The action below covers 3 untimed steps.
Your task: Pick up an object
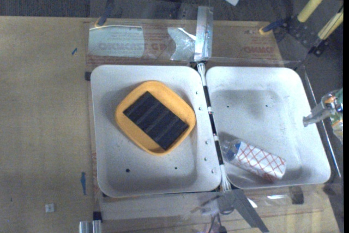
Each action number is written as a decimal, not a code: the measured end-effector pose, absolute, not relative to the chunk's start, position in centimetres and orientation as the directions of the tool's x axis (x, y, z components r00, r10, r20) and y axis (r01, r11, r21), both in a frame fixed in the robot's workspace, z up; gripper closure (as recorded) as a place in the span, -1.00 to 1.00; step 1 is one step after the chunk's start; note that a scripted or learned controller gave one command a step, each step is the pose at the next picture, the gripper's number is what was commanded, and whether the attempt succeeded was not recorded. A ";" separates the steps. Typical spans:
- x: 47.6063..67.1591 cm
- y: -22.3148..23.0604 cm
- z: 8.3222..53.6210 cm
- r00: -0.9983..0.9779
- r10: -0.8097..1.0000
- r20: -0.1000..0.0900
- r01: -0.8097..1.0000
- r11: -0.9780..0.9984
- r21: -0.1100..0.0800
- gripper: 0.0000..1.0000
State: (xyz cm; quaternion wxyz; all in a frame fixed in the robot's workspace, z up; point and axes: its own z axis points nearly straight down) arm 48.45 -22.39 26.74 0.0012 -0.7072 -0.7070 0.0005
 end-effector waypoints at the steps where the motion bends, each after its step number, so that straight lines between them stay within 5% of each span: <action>1: 47.9 -17.0 10.5 -0.091 0.996 0.000 0.996 0.091 0.000 -1.00; 2: 47.8 -17.2 11.4 -0.086 0.996 -0.002 0.996 0.086 0.001 1.00; 3: 55.3 -13.7 19.3 -0.069 0.998 -0.001 0.998 0.069 0.000 1.00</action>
